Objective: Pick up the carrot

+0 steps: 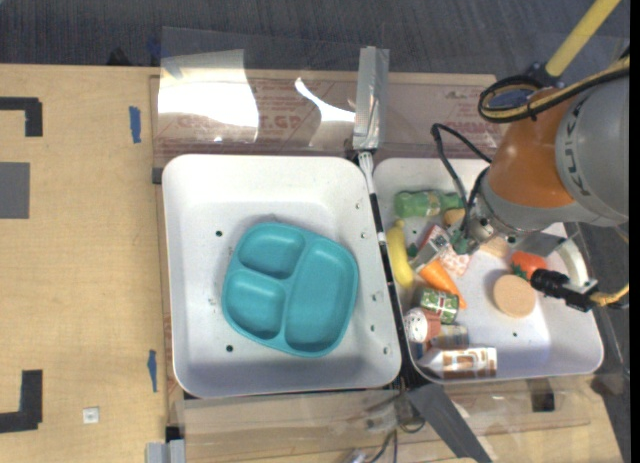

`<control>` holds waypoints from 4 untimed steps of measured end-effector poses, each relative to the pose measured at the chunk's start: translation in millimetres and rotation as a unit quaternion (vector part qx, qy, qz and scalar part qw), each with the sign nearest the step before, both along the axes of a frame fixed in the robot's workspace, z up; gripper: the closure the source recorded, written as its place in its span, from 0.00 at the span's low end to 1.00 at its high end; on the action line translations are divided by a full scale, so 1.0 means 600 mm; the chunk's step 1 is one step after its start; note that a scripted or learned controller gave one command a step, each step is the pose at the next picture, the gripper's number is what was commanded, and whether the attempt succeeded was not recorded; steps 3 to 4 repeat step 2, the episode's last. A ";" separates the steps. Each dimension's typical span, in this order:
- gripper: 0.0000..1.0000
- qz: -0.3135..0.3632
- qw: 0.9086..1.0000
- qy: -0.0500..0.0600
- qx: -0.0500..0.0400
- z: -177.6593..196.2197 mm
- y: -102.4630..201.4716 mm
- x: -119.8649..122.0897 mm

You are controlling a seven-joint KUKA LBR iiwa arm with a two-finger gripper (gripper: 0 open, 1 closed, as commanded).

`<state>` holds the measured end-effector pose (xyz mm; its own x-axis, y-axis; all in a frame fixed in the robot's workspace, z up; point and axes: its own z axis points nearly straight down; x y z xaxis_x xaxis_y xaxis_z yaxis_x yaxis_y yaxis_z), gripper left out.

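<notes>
- Camera view from above shows the grey arm (590,151) with its orange band reaching in from the right over the right bin (575,351)
- The gripper (462,236) is down among the clutter at the upper middle of that bin; from where I stand I cannot tell how it is set, since the wrist hides it
- One carrot (438,275) lies just below and left of the gripper, orange, tapered, near the bin's left side; whether the gripper touches it I cannot tell
- One yellow banana (400,256) lies along the bin's left wall, just beside the carrot
- One green item (414,202) sits at the top left of the right bin
- One round tan disc (515,296) rests to the right of the carrot, apart from it
- One small green can (438,302) lies just below the carrot, and one boxed package (468,360) lies near the bin's front edge
- One teal divided plate (290,288), with three compartments, sits in the middle of the left bin (195,201)
</notes>
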<state>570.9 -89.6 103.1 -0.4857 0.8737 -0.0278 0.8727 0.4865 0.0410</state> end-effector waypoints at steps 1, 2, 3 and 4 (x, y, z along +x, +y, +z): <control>1.00 0.000 1.000 -0.004 -0.002 0.022 -0.002 0.004; 1.00 -0.138 0.990 0.022 0.006 0.138 0.112 0.010; 1.00 -0.138 0.990 0.022 0.006 0.138 0.112 0.010; 1.00 -0.138 0.990 0.022 0.006 0.138 0.112 0.010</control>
